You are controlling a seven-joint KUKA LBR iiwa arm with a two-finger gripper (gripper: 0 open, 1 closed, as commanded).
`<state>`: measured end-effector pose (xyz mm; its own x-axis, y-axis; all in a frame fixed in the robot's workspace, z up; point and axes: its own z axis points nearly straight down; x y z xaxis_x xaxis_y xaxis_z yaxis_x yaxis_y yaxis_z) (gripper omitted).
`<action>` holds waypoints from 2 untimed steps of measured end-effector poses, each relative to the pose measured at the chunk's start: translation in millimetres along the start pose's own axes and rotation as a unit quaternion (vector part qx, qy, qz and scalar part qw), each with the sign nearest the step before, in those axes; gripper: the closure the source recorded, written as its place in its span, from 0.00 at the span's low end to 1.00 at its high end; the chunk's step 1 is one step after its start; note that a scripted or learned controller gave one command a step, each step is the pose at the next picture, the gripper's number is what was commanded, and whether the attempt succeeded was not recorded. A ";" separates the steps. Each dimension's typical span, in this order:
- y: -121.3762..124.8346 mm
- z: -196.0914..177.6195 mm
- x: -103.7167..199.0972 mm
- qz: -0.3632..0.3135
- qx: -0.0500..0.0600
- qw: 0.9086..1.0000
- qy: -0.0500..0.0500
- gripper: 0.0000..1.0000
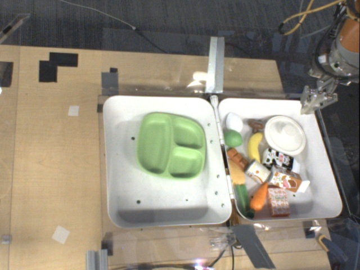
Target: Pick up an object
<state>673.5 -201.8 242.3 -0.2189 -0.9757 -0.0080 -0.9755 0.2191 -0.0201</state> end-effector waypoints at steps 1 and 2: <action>1.4 -27.2 2.8 -0.090 -0.005 0.996 0.002 1.00; 42.9 24.0 12.5 -0.249 -0.009 0.968 0.000 1.00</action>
<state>629.4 -204.5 217.4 0.2795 -0.9602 -0.0011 -0.9602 -0.2794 -0.0044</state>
